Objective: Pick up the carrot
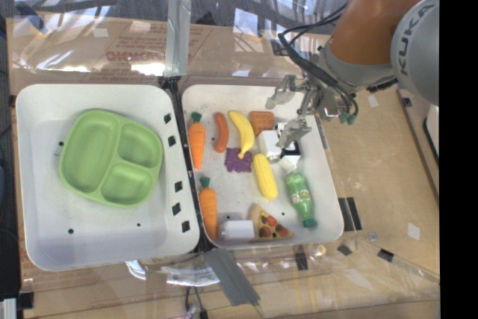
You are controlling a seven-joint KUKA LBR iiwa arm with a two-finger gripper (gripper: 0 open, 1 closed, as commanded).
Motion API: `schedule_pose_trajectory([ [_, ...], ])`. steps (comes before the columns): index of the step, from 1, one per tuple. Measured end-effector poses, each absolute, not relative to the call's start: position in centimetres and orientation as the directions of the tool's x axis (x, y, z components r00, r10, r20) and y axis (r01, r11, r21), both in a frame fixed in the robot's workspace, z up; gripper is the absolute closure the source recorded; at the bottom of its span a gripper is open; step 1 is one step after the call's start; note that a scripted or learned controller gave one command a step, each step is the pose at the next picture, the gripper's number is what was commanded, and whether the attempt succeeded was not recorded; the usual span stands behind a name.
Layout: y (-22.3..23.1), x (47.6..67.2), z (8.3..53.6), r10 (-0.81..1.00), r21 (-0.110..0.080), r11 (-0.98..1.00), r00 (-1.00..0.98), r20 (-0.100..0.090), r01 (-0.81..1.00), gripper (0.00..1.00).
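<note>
Pincer hangs over the right bin's upper right part, above a small white block and just beside the top of the corn cob; whether it is open or closed cannot be told from this slanted view, since the metal parts overlap and blur against the white floor, and nothing can be seen gripped in it. Above it the arm comes in from the right, its orange band rounded and large near the top right corner, the grey wrist below it tilted down and leftward toward the bin, with black cables looping around the wrist. Two carrots lie along the left wall of the right bin, both well apart from the pincer: the upper carrot lies lengthwise with its green top pointing away toward the far rim, and the lower carrot lies nearer the front corner, also with its green top at the far end. Between the upper carrot and the pincer are a sausage, a banana and a purple piece. A green bottle lies near the right wall, and a pizza slice rests by the front rim. The left bin holds a green divided plate.
</note>
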State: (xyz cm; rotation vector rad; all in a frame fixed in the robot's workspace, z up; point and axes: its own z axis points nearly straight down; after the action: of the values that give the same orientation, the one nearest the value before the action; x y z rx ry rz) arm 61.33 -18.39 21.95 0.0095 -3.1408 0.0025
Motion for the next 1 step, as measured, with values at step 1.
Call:
schedule_pose_trajectory([
  [1,-11.29,64.85,16.07,0.125,0.001,0.992,-0.992,0.004,0.125,0.0],
])
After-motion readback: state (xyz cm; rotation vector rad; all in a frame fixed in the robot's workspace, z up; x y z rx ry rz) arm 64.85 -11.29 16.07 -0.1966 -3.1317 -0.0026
